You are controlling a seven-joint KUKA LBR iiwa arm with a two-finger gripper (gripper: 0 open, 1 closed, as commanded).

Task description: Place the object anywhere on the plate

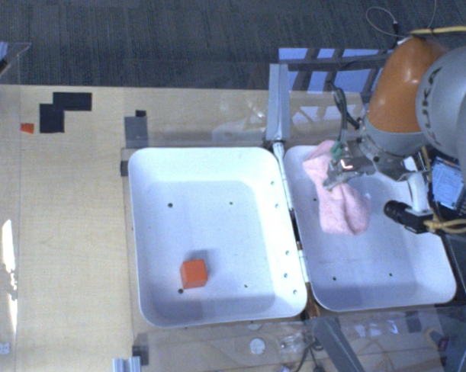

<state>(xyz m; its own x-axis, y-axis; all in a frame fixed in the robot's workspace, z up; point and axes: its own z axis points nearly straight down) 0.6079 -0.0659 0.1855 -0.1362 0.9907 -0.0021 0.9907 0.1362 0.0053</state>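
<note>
Over the right bin [389,290], the gripper [344,170] clasps a pink cloth [342,204] hanging down; an orange block [194,273] sits in the left bin [217,174].

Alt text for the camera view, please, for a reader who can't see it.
The arm's hand is over the right bin, at the top of a pink cloth that drapes below it. An orange block lies in the left bin.
</note>
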